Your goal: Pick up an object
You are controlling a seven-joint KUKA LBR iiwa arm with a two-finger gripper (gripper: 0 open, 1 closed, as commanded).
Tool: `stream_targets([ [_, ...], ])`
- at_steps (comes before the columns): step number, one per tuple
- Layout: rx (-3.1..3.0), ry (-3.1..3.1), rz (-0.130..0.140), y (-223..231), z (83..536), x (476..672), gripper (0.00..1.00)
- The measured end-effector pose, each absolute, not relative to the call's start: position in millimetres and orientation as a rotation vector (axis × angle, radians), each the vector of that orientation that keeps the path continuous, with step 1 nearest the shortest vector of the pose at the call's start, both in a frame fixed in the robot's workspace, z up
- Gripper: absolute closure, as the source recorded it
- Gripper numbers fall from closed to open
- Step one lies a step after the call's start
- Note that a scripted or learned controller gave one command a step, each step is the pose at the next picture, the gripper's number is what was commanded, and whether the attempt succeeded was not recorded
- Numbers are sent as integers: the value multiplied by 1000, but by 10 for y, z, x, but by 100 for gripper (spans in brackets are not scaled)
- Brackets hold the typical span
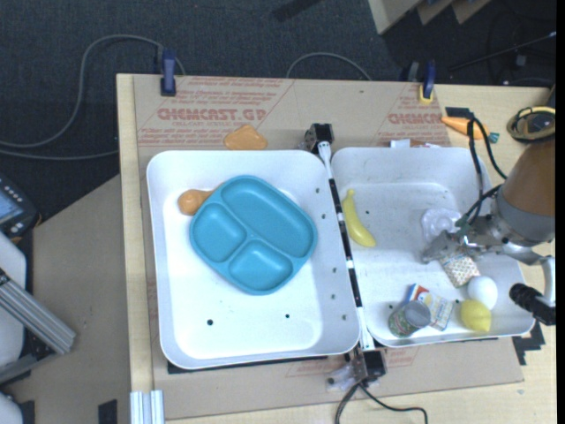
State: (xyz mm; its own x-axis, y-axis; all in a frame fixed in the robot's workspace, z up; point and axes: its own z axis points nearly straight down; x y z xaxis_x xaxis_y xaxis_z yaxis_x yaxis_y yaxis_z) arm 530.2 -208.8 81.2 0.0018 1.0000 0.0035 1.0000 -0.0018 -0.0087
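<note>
A robotics lab: clamped bench (265,104), trailing cables (115,47), white bins (168,263).

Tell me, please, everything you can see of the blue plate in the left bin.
The blue plate is a rounded, divided tray that looks like plastic, with three compartments, all bare. It lies flat and slightly askew in the upper middle of the left bin. An orange object sits against its upper-left edge.

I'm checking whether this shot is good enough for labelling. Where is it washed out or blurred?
Camera view: the right bin is overexposed, so its white floor loses detail and the clear object near the tool is hard to make out; the egg nearly blends in. The arm at the right looks soft. The blue tray and banana are sharp, with soft shadows.
</note>
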Motion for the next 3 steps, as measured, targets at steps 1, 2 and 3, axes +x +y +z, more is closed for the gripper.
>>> stream_targets([
  [1, -2221, -2230, -4, -2090, 855, 6039, 0],
  [2, -2228, -2235, -10, -2241, 1631, 6711, 0],
  [3, -2202, -2226, 0, -1010, 816, 6657, 0],
])
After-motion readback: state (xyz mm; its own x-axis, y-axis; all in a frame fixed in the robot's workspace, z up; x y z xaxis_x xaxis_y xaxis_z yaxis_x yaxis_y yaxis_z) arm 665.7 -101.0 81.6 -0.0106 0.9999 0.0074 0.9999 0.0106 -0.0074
